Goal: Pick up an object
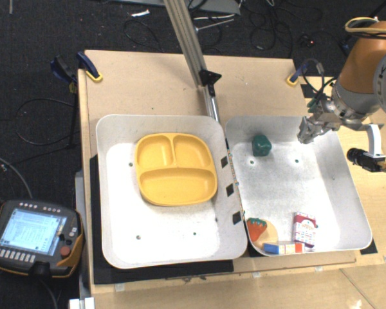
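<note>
A dark green rounded object (262,145) lies near the back of the right bin (321,192). Along that bin's front edge sit an orange strawberry-like toy (257,228), a small blue and white block (280,248) and a red and white packet (304,229). My gripper (307,134) hangs over the back right part of the right bin, to the right of the green object and apart from it. Nothing shows between its fingers.
A yellow divided plate (176,169) lies in the left bin (116,224). A slanted metal pole (188,37) rises from the bench between the bins. Clamps sit at the bench's back corners, and a teach pendant (32,235) lies on the floor at left.
</note>
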Controlling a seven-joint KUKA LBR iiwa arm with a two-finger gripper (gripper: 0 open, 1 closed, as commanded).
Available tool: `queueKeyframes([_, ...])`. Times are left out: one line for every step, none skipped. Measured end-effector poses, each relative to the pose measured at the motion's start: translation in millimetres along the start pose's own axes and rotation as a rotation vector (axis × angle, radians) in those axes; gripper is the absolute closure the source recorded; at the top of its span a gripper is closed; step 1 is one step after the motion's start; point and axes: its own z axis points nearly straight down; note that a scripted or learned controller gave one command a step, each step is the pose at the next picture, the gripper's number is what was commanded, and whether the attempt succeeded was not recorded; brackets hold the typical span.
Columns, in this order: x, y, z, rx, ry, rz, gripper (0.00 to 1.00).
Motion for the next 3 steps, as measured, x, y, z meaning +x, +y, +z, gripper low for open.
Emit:
queueKeyframes([2,12,-56,-0.006,-0.001,-0.001,1.0])
queueKeyframes([2,13,-54,0.0,0.001,0.0,1.0])
queueKeyframes([63,12,-51,0.004,0.004,-0.005,1.0])
